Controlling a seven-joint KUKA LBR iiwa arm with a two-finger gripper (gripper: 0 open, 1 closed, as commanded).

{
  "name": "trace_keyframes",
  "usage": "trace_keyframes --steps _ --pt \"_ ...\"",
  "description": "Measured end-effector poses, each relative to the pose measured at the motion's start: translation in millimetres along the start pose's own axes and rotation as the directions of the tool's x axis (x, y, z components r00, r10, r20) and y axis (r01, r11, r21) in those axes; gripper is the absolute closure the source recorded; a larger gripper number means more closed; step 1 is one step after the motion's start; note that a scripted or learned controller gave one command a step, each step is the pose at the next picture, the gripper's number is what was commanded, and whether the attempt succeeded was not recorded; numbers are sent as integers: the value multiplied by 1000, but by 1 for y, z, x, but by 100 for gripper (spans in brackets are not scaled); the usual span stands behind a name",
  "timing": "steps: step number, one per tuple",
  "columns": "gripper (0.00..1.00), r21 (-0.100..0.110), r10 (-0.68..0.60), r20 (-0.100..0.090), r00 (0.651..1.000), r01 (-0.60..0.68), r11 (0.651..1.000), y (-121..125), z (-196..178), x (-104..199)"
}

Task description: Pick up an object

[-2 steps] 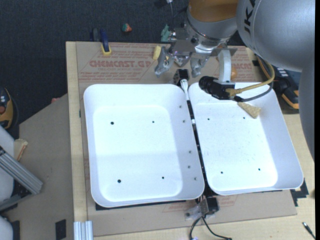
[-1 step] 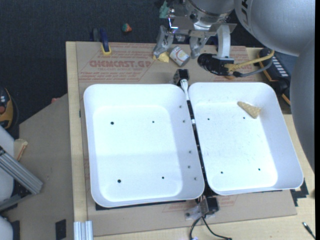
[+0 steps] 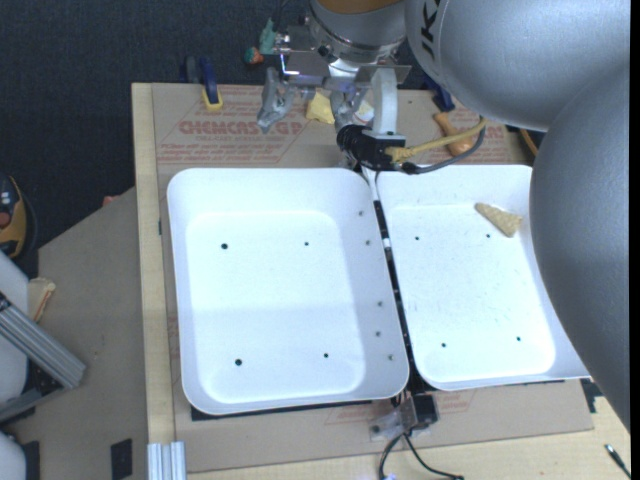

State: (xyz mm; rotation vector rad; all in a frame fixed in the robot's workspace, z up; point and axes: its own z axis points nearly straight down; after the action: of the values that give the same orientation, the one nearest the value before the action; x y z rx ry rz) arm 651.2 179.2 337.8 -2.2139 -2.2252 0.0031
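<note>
sitting left of the seam, the left bin point(image 3: 190, 268) touches the right bin point(image 3: 560, 348). above the seam's far end, over the table point(image 3: 165, 108), the gripper point(image 3: 322, 103) pinches a small yellow piece point(image 3: 319, 109) between its fingers. a tan scrap point(image 3: 499, 218) lies right of the seam.

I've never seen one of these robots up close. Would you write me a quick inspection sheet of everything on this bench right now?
Surface: cardboard-covered bench bearing a left shallow white bin and a right shallow white bin, side by side.
Job's things: small tan wedge-shaped piece lying in the right bin, near its far edge.
Clutter: blue clamp at the bench's far edge.
Grippers: two-finger gripper raised beyond the bins; a yellowish scrap sits by it, grip unclear.
Cables: black cable near the wrist; another at the near edge.
Surroundings: dark floor.
</note>
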Motion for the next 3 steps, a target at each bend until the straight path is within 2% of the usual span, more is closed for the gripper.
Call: trace_keyframes --steps 1,2,3 --pt "0 -3 3 1 1000 -3 1000 -9 4 46" --pt "0 -8 3 -1 1000 -3 1000 16 -15 46" --pt "100 -8 2 0 1000 -3 1000 16 -25 46"
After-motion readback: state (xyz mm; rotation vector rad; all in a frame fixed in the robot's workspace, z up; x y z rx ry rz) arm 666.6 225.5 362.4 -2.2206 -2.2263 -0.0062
